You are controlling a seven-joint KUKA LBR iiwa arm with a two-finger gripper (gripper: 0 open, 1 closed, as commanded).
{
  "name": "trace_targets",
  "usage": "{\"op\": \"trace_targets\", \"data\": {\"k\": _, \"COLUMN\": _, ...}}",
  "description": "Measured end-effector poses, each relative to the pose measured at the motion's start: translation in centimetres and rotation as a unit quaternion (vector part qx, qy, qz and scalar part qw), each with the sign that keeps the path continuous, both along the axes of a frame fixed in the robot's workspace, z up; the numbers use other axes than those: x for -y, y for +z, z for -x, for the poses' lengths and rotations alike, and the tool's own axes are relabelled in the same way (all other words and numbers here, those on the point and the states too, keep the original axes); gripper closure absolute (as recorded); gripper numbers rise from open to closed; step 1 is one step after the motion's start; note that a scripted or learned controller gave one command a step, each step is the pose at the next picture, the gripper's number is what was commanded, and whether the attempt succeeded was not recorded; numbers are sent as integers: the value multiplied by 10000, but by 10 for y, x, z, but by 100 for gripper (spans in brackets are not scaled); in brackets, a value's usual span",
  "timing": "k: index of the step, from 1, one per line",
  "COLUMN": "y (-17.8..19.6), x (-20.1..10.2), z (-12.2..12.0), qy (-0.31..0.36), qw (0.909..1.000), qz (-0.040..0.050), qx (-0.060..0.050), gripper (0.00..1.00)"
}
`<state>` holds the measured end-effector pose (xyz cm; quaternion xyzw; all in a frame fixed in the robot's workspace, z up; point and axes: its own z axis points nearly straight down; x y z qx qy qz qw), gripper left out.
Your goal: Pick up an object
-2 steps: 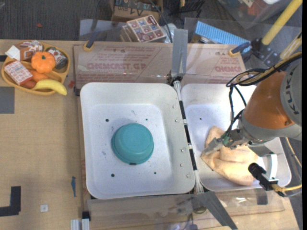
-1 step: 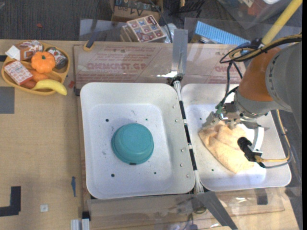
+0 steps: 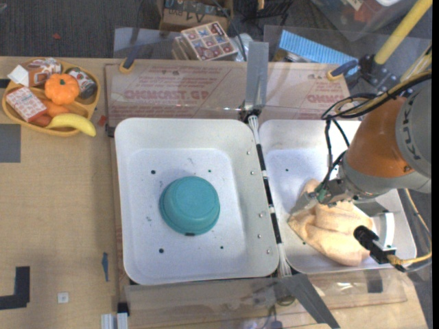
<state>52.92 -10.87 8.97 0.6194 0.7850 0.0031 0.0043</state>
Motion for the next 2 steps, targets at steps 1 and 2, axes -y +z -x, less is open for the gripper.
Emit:
{"op": "trace_targets", "data": {"k": 1, "y": -1, "x": -5, "z": -68, "qy": -1005, "qw": 9949, "qz": 0, "qx": -2, "gripper": 0}}
{"op": "trace_targets", "data": {"k": 2, "y": -1, "x": 46, "z": -35, "qy": -680, "qw": 9977, "qz": 2, "qx": -17, "gripper": 0}}
